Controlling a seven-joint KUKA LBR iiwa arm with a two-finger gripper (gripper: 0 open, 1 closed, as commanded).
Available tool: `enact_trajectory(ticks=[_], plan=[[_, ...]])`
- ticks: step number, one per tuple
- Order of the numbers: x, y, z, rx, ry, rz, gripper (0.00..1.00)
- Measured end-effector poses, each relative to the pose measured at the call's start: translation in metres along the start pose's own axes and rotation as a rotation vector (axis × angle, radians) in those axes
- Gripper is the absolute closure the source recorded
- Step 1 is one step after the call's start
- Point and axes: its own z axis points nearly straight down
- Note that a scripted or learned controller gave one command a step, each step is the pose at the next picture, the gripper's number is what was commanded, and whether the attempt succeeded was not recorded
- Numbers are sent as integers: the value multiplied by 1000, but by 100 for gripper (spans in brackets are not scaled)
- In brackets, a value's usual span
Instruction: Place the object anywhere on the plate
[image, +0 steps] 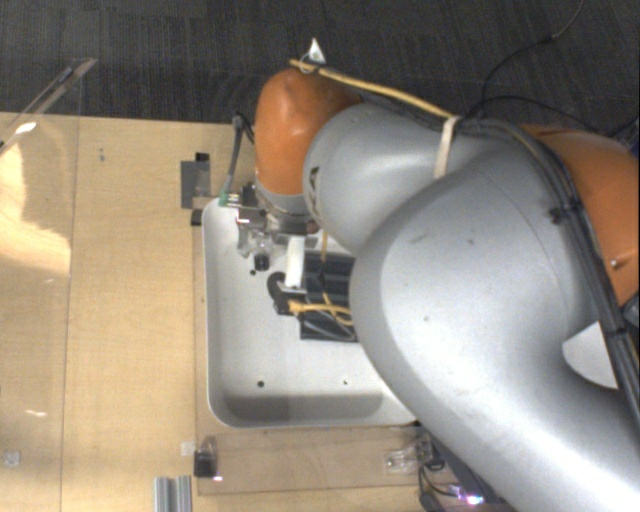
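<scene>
The gripper hangs low at the far-left corner of the white bin, open or closed I can't tell, object and plate hidden under the grey arm, so 1 blind descent could clip the wall or grab nothing.

A single overhead camera looks down at a slant on the surface, the arm close at 3 o'clock.

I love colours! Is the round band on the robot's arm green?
No, the band above the wrist of the grey arm is orange, not green.
</scene>
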Motion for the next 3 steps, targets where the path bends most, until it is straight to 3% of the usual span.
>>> enact_trajectory(ticks=[1, 2, 3], plan=[[21, 11, -64, 0, -3, -653, 100], [2, -8, 4, 0, -3, -1026, 100], [5, -5, 7, -14, -25, -1322, 100]])
